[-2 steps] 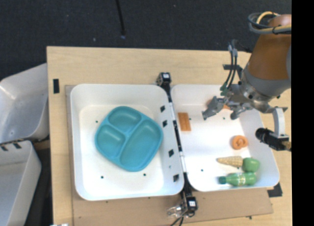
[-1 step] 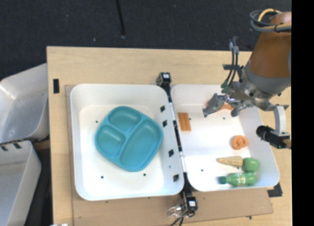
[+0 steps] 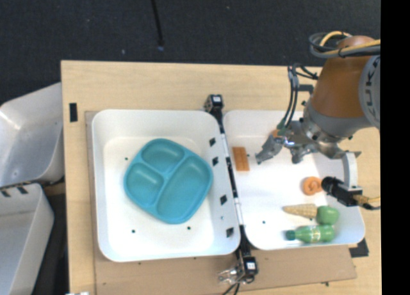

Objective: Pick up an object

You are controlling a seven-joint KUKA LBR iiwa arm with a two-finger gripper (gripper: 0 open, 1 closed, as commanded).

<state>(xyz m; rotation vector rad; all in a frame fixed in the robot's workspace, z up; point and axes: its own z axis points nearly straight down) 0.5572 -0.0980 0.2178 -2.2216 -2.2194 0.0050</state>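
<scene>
Pale wooden worktop (image 3: 147,86) carries two bins; right bin (image 3: 256,121) holds orange block (image 3: 241,159), left of pincer (image 3: 282,151), which hovers spread open, empty. Block looks light, rigid; best gripped across its narrow sides

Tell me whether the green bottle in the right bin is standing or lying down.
Lying down. The green bottle rests on its side on the right bin floor, long axis running left-right, below the green apple.

teal divided plate (image 3: 168,180); white bins (image 3: 102,223); orange block (image 3: 240,158); orange ball (image 3: 311,185); green bottle (image 3: 312,234); tan cone (image 3: 301,210)
</scene>
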